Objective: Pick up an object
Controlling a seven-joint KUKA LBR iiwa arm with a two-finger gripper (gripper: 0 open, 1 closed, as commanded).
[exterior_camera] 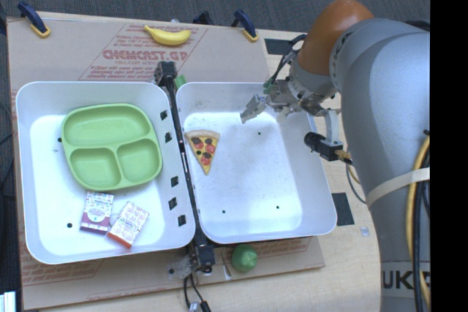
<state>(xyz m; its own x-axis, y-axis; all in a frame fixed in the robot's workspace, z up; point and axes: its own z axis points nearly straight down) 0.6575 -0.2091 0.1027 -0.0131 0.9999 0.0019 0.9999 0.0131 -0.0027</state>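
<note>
Near the left wall of the right bin [292, 179] lies a toy pizza slice [203, 148], flat, light and probably stiff; its thin edges suit a pinch across the width. Farther right, the pincer [254, 109] hovers empty, fingers apparently spread.

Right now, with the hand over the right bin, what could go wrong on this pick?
1. The pizza slice lies flat against the right bin floor, so the hand may slide off it.
2. It lies close to the divider between bins, which a finger could hit.
</note>
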